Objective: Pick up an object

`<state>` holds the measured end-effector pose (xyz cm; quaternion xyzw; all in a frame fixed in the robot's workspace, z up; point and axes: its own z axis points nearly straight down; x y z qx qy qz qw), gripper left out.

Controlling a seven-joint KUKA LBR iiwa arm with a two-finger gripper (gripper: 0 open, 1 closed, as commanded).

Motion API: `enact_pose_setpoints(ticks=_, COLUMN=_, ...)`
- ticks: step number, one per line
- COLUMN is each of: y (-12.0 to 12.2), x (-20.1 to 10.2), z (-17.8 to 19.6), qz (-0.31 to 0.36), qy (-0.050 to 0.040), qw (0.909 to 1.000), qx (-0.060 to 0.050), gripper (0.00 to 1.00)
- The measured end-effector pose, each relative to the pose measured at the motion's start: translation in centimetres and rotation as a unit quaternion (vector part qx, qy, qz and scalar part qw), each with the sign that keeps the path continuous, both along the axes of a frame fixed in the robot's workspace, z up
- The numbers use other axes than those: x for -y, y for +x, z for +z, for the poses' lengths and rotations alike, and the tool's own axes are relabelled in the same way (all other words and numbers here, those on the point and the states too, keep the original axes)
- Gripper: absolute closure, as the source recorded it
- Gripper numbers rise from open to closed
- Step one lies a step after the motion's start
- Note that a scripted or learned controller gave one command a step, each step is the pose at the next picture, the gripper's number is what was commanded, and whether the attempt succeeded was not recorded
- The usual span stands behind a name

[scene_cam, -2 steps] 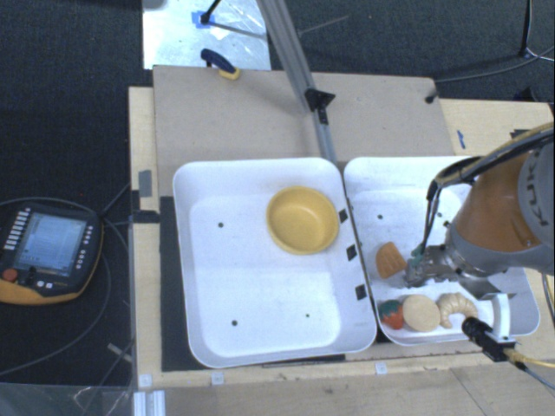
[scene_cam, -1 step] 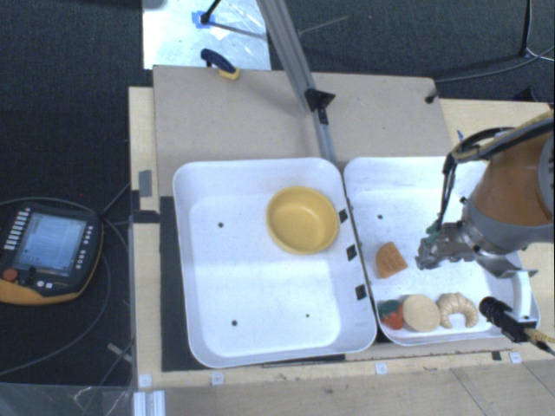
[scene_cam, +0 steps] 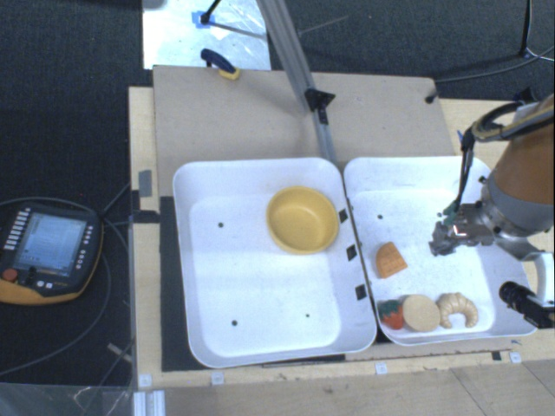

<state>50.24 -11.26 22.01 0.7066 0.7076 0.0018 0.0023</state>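
Orange wedge (scene_cam: 390, 260) lies just left of the claw (scene_cam: 445, 242), whose state cannot be told; it should be centred above before descent

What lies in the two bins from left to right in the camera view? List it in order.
Yellow bowl → orange wedge → red and green piece → round tan piece → croissant.

Control pendant (scene_cam: 48, 251) on dark carpet, left of bench. Blue-and-yellow clamp (scene_cam: 218, 62) at cardboard sheet's (scene_cam: 260, 115) back edge. Metal pole (scene_cam: 290, 46) slants overhead.
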Motion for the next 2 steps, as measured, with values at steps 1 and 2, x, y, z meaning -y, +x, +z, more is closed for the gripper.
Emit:
enact_pose_setpoints(ticks=1, y=0.1, x=0.0, z=5.2, qz=0.000, qy=0.0000, qw=1.0000, qx=0.000, gripper=1.00)
enact_pose_setpoints(ticks=2, y=2.4, x=-4.9, z=5.5, qz=0.002, qy=0.0007, qw=1.0000, qx=-0.002, gripper=1.00)
